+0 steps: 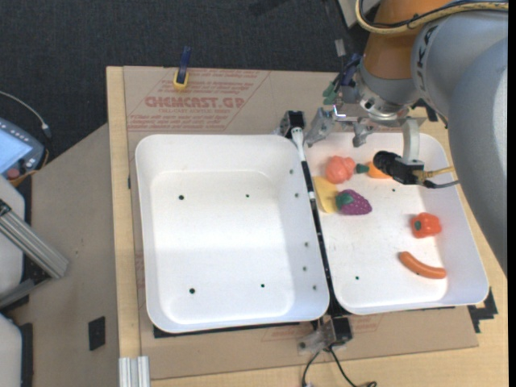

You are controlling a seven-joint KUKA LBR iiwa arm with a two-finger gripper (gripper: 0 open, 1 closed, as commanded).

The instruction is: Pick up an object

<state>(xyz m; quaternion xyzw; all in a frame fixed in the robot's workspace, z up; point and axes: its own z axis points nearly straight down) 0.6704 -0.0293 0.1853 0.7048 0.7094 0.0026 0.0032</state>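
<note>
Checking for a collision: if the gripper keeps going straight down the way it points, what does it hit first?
Probably the orange toy at the far end of the right bin, just below the gripper; depth is hard to judge from this slant.

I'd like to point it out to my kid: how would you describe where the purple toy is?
Find the right bin, the one with toys in it. Along its left wall, near the divider, a purple bunch of grapes lies against a yellow piece, just below an orange-pink toy. It is the only purple, bumpy thing there.

cardboard sheet — red "CHEMCAST" (partly legible)
</note>
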